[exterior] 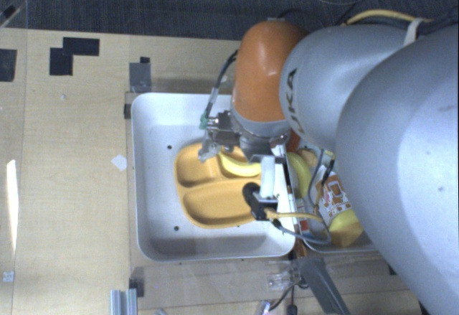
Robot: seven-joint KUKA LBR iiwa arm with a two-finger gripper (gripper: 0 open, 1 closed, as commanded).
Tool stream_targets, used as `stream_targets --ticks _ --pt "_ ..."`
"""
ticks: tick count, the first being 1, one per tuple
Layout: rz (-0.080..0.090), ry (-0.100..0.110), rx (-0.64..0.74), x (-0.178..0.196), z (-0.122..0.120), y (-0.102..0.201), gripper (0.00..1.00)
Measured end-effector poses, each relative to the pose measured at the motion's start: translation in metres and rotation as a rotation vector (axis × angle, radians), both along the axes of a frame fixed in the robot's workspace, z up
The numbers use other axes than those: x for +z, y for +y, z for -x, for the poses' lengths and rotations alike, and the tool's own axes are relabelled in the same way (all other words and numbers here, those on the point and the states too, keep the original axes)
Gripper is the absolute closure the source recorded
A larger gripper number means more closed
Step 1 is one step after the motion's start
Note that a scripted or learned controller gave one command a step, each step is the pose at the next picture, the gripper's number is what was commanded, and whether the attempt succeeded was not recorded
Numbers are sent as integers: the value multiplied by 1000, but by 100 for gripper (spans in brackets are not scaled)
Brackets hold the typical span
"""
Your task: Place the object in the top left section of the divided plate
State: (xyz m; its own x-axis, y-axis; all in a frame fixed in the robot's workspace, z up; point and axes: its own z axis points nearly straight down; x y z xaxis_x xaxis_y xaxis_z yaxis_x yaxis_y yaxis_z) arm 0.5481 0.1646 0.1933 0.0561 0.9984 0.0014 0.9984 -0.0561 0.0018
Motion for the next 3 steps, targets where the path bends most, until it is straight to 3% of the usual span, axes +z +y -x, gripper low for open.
stream_targets --ticks 1,2,3 --pt "-2 -1 -410 38 -58 50 0" --pt "-2 -3 -399 48 -59 52 100" --pt "-1 1 -172 -7 -21 70 100"
